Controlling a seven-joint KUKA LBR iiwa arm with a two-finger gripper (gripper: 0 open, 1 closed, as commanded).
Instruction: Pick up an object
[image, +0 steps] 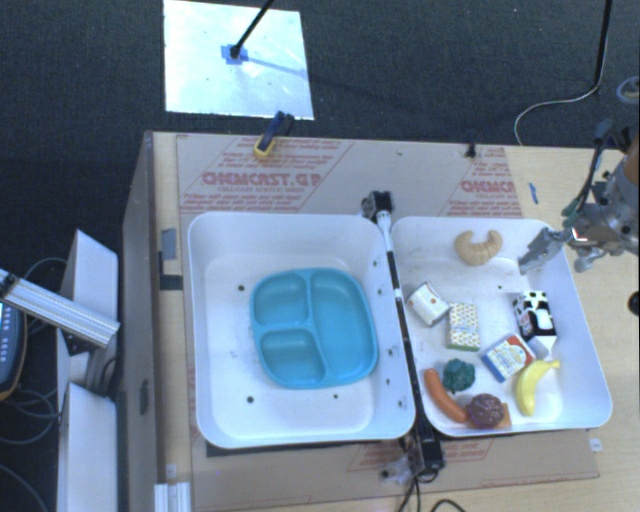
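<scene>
The right bin (590, 330) holds several toy foods: a tan croissant (478, 246), a small white and red box (428, 303), a yellow patterned box (462, 326), a black and white carton (534, 315), a blue and white box (505, 357), a banana (533, 384), a green broccoli (459, 375), a carrot (443, 395) and a dark reddish lump (486, 410). My gripper (560, 253) hangs over the bin's far right corner, right of the croissant and above the carton. It is open, with nothing between its spread fingers.
The left bin (225, 260) holds a blue three-part plate (312, 328). A black divider bar (398, 310) runs between the bins. A yellow and blue tool (270, 135) lies on the bench behind them. Cables hang at the upper right.
</scene>
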